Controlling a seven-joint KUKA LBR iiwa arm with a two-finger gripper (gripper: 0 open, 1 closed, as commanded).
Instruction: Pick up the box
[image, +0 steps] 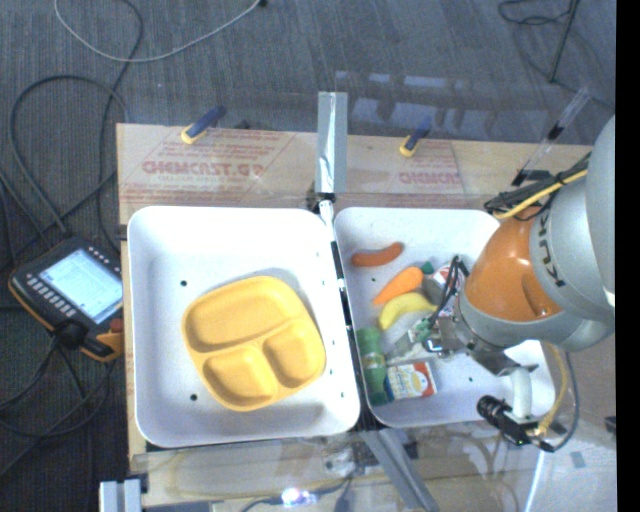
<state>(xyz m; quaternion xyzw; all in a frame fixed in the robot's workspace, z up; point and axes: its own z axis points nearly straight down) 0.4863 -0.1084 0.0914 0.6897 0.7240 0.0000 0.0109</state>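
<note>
End effector (428, 333) hangs over the box (410, 381), grip state unclear; banana (402, 311), carrot (399, 283) and green bottle (372, 362) crowd it.

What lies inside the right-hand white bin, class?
In the right bin lie a sausage, a carrot, a banana, a green bottle and a small box. The arm covers the bin's right part, so anything under it is hidden.

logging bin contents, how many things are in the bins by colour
Yellow: 2, divided tray in the left bin, banana in the right bin
Orange: 2, sausage, carrot
Green: 1, bottle
White: 1, box
Total: 6
</note>
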